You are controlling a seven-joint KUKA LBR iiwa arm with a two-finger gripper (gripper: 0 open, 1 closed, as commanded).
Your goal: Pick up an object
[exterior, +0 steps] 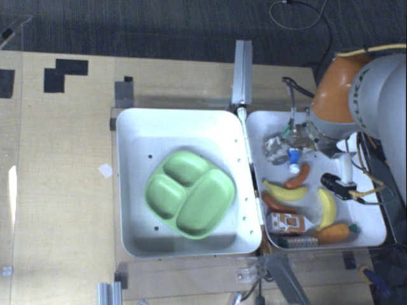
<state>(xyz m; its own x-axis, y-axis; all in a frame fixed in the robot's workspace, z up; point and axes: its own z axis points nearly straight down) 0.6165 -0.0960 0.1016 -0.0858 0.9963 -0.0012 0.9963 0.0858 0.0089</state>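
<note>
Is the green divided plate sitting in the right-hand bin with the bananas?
No, the green divided plate lies alone in the left bin, while the bananas are in the right bin.

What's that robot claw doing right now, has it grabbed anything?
Gripper: low in the right bin, by the clear crumpled wrapper and the small blue-capped bottle; whether it holds anything cannot be told.

The arm [381, 91] is smooth grey with a rounded orange band and thin black cables.
</note>
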